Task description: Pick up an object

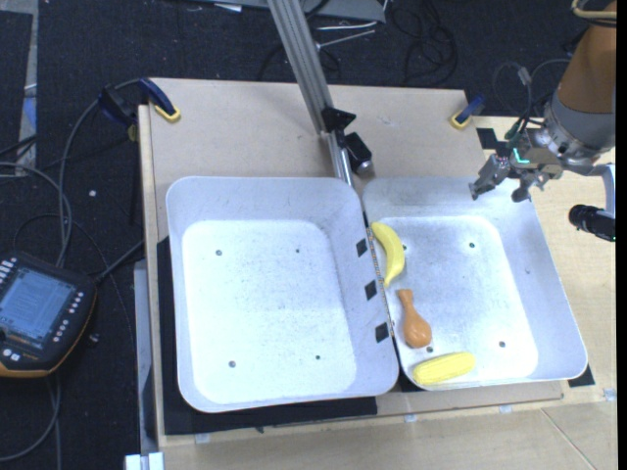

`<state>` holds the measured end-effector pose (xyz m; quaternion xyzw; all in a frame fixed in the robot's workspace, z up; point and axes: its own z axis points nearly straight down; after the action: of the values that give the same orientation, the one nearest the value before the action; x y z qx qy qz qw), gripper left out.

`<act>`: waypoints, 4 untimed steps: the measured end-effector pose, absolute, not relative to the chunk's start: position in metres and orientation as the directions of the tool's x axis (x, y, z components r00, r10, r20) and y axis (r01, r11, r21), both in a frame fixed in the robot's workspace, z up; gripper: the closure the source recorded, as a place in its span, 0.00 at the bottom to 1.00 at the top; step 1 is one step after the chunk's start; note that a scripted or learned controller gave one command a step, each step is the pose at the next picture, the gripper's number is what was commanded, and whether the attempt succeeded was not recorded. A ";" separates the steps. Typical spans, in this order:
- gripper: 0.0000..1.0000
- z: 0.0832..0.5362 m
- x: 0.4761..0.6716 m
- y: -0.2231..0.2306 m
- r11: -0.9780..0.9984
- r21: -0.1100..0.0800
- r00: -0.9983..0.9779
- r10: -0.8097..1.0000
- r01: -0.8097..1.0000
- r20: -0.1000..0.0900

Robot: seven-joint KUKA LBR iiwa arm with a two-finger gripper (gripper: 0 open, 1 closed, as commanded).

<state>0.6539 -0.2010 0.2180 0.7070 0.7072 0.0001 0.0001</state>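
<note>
Left bin [186,213]: bare white floor, sitting toward the table's [245,125] left edge.

Right bin [549,292]: banana [390,251] against its left wall; orange drumstick-shaped toy [413,321] just below; yellow corn-like piece [444,367] at the near-left corner.

End effector [502,182]: above the right bin's far-right corner, well apart from all three items, nothing between its fingers; its spread cannot be told.

Step, as judged: approach, no grasp yet. Next move calls for travel left and down onto one item.

In the right bin [549,292] we see a banana [390,252] along its left wall, an orange drumstick [413,319] below, and a yellow corn cob [444,367] at the front edge.
</note>
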 end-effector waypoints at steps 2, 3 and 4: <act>0.00 0.158 0.658 -0.206 0.000 -0.005 0.000 1.000 1.000 0.001; 0.00 0.116 0.658 -0.203 0.001 -0.003 -0.001 1.000 1.000 0.001; 0.00 0.095 0.658 -0.203 0.001 -0.001 -0.001 1.000 1.000 0.000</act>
<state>0.6583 -0.2025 0.0946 0.7067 0.7075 -0.0004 -0.0005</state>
